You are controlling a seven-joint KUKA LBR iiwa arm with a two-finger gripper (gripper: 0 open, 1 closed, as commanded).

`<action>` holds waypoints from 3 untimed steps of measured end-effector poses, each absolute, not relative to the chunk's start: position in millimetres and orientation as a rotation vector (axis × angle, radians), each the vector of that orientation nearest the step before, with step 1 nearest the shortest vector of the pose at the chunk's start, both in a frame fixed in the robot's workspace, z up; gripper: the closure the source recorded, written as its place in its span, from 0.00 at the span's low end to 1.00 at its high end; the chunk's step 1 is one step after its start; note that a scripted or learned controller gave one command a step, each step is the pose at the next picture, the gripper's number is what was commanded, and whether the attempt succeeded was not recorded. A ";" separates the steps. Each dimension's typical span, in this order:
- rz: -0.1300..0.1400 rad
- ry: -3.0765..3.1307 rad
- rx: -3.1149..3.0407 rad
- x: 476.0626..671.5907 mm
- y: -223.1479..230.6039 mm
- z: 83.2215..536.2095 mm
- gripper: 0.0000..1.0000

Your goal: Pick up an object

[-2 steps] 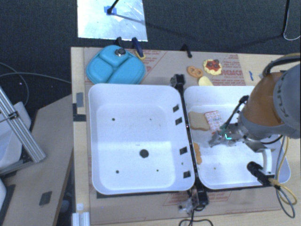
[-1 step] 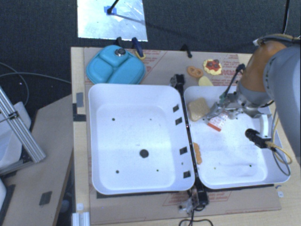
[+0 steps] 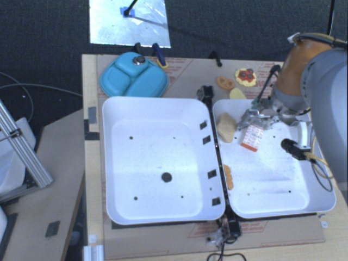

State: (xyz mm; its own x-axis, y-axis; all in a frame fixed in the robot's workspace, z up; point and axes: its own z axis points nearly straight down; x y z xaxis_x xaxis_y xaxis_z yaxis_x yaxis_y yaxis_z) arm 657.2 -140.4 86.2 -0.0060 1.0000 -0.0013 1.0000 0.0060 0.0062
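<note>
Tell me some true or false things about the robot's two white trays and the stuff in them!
1. The blue plastic divided plate lies inside the left white bin. False: it sits on the bench behind that bin.
2. The small white and orange carton lies in the right white bin. True.
3. The robot's gripper is over the left bin. False: it is over the right bin, just above the carton.
4. A pale tan rounded lump lies in the right bin near the divider. True.
5. A small dark round disc lies in the left bin. True.
</note>
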 end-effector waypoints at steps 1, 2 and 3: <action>0.005 2.219 2.214 600.8 -104.0 87.1 0.00; 0.008 2.219 2.207 603.6 -106.0 98.3 1.00; 0.009 2.214 2.214 561.6 -83.9 86.8 1.00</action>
